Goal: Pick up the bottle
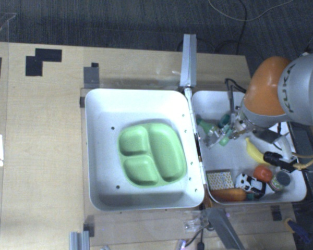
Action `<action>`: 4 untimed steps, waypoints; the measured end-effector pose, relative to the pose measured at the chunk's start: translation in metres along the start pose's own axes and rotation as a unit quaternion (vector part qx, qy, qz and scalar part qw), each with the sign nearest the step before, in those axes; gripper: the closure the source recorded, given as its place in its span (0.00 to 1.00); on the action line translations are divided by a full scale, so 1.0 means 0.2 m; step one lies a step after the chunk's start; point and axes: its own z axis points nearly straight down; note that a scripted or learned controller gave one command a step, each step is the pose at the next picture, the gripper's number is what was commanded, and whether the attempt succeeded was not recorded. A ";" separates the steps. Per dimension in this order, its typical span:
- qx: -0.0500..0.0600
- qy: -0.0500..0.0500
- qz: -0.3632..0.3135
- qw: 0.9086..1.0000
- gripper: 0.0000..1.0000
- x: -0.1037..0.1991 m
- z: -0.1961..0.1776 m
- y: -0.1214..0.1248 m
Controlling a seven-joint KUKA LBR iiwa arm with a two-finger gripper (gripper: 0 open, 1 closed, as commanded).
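The arm reaches in from the right over the right bin (300, 190), its orange band bulking above the wrist, and the gripper (219, 135) sits low at the bin's left half, near the wall shared with the left bin (99, 155). A small green-and-clear item lies right at the gripper's tip and may be the bottle (225, 134), though it is too small and too overlapped by metal parts to name with confidence. Whether the gripper is released, clenched or grasping anything cannot be told from here. For the step in hand, the approach to the grasp, the judgement is that the gripper should come down straddling the bottle's body across its narrow width, centred so it does not roll away, and stay clear of the bin wall just beside it. The other clutter, a banana (254, 151), a black-and-white toy (246, 181), an orange piece (230, 195) and a patterned sponge-like block (219, 179), lies nearer the front of the bin and is apart from the grasp. The left bin holds a green divided tray (152, 154). The arm's bulk hides the bin's right rear corner.
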 end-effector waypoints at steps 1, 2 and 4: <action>0.002 0.001 0.149 0.989 0.00 0.07 -0.48 0.19; 0.003 0.001 0.259 0.966 0.00 0.13 -0.51 0.06; 0.000 0.000 0.073 0.997 0.00 -0.01 0.00 0.05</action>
